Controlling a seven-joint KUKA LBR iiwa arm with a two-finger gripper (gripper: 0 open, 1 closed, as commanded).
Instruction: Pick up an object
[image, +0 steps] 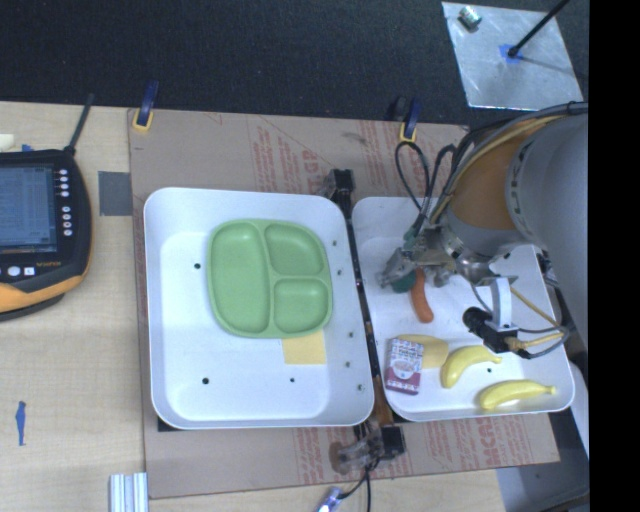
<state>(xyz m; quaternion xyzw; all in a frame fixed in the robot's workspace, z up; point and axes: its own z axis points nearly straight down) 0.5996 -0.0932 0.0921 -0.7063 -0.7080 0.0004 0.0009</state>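
A light wood-grain tabletop (70, 370) is seen from above, with a brown cardboard sheet (250, 150) laid over it and held at the far edge by a yellow clamp (144, 116) and another clamp (408, 124). Beyond the tabletop, dark carpeted floor (250, 45) is visible. A handheld control pendant (35, 228) with an orange underside and a lit screen is placed at the left of the tabletop.

Two shallow white bins with rounded corners are set side by side on the cardboard. In the left bin (180, 390), a smooth pale-green divided plate (269, 278) with three compartments is located, and a flat yellow square (304, 349) lies just beside its near edge.

In the right bin (372, 225), an elongated orange carrot (421, 300) is located directly under the gripper (418, 262). Whether the gripper is released or clenched cannot be told; the carrot is not shown between its parts. Nearer the front of this bin, a small red-and-white carton (404, 365), a curved yellow banana (465, 363) and a second banana (515, 395) are found, well apart from the gripper.

The grey arm (550, 190), with its orange band (490, 185) and loose cables, is positioned over the right bin.
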